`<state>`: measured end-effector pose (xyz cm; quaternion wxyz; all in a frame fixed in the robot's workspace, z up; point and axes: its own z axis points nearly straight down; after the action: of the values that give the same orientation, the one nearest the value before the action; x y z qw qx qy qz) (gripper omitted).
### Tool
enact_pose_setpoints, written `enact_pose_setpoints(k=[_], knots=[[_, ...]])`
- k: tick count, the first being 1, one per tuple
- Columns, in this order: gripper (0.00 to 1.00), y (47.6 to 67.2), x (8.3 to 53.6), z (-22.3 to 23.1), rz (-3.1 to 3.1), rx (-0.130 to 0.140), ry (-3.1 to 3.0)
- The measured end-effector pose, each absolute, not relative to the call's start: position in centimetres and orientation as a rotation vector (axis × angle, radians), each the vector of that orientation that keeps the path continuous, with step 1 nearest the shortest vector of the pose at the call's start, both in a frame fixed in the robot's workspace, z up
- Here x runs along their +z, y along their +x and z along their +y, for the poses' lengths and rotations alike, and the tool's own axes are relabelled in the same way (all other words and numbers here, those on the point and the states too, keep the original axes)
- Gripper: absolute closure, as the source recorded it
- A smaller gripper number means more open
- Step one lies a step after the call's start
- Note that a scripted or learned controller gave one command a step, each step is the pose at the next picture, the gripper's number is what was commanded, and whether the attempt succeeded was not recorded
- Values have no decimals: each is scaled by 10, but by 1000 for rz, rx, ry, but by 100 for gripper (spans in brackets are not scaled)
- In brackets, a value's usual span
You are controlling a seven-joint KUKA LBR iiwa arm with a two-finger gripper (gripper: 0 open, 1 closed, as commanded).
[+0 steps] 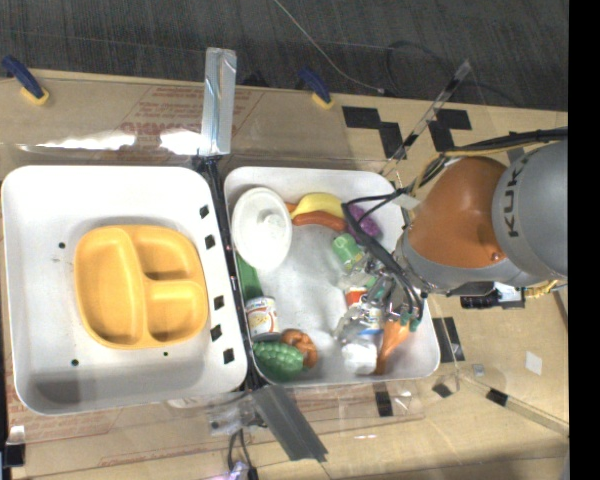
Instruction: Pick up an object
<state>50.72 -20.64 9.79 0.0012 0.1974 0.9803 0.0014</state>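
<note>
arm (480, 228) reaching in from right, claw (372, 313) low over rt bin (310, 288) clutter

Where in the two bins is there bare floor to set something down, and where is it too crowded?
The left bin has bare white floor all round the yellow divided tray, widest along its near edge. In the right bin, one bare patch lies mid-floor between the white bowl, the small can and the gripper. Its near edge and right side are crowded.

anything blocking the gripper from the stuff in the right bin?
Nothing visible does. The gripper is already down among the clutter in the right bin, near its front right corner, with an orange carrot-like item right beside it.
</note>
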Motion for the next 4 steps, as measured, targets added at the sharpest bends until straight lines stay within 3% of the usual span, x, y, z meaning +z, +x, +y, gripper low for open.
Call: enact_pose_setpoints(k=[1,2,3,4], knots=[[0,485,93,-205,3030,5,826],[0,478,92,-194,3056,1,725],[0,516,93,-209,3136,-2,66],[100,518,104,-208,3133,-3,59]])
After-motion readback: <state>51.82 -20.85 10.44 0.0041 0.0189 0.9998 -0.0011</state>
